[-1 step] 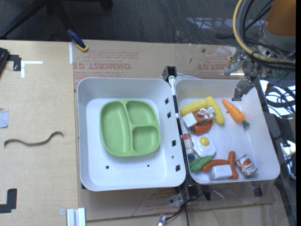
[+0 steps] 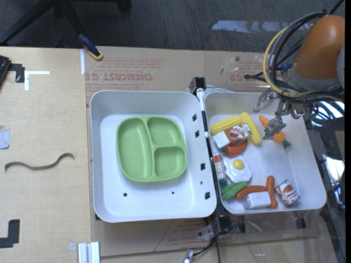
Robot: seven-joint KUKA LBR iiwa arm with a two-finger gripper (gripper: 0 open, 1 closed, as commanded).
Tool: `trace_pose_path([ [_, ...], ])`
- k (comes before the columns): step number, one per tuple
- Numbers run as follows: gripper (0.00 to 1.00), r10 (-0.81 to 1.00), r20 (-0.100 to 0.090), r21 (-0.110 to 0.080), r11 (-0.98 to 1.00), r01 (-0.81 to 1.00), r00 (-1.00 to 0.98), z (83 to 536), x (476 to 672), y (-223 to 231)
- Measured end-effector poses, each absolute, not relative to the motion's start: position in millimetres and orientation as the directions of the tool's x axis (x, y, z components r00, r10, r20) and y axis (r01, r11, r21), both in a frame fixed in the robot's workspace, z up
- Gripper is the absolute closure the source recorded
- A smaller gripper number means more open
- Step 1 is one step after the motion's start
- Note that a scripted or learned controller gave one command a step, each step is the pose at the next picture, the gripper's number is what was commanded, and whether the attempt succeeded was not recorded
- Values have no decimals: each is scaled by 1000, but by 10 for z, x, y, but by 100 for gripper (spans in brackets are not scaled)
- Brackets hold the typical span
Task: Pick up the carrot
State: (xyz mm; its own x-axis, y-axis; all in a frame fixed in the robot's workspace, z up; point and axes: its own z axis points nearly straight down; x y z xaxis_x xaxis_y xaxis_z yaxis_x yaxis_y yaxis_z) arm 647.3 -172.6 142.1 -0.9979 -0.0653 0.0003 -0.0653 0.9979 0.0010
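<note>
The worktop (image 2: 44, 119) is carrying two white bins. The left bin (image 2: 104, 201) is holding a green tray (image 2: 152, 148). At upper right, the gripper (image 2: 274, 126) is hanging over the carrot (image 2: 277, 131) in the right bin (image 2: 299, 169); its grip I cannot tell.

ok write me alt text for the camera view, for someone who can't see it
A grey robot arm's gripper reaches from the right into the right-hand white bin, directly over a small orange carrot among toy foods, including yellow corn cobs and a fried egg. The left-hand white bin holds a green three-compartment plastic tray.
</note>
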Motion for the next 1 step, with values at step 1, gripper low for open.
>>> trace_pose_path([
  [1,0,-80,-1,1,997,-80,-997,895,6300,-2152],
])
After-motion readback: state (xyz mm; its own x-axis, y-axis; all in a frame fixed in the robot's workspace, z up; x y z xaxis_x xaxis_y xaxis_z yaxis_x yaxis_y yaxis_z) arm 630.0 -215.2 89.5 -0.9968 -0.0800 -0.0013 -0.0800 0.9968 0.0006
